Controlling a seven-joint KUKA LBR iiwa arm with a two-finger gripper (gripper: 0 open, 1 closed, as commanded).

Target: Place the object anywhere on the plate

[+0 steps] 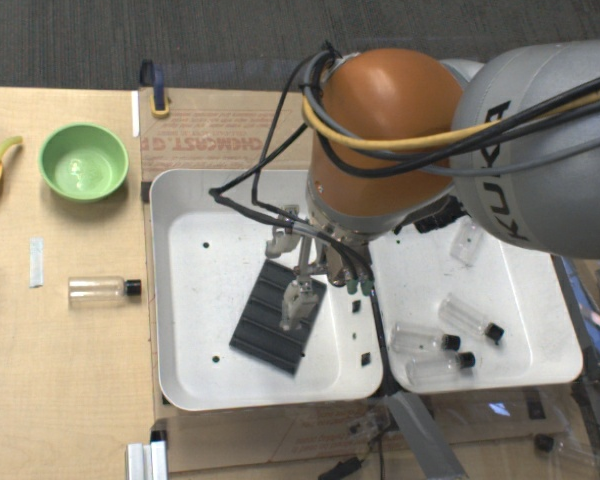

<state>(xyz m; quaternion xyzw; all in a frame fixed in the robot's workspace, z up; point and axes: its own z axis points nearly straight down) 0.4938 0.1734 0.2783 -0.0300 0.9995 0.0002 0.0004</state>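
The end effector (300,303) hangs low over the black ribbed plate (270,318) in the left bin (180,268); whether it grips anything I cannot tell. A good release means lowering straight, well inside the plate's edges. The object itself is hard to make out, and the arm's orange band (385,118) hides the wrist.

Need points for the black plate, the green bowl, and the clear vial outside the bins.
black plate (263,326): camera view, lower ribbed surface, left bin.
green bowl (84,162): camera view, inner bottom.
clear vial (100,288): camera view, middle of its transparent body, left of the bins.
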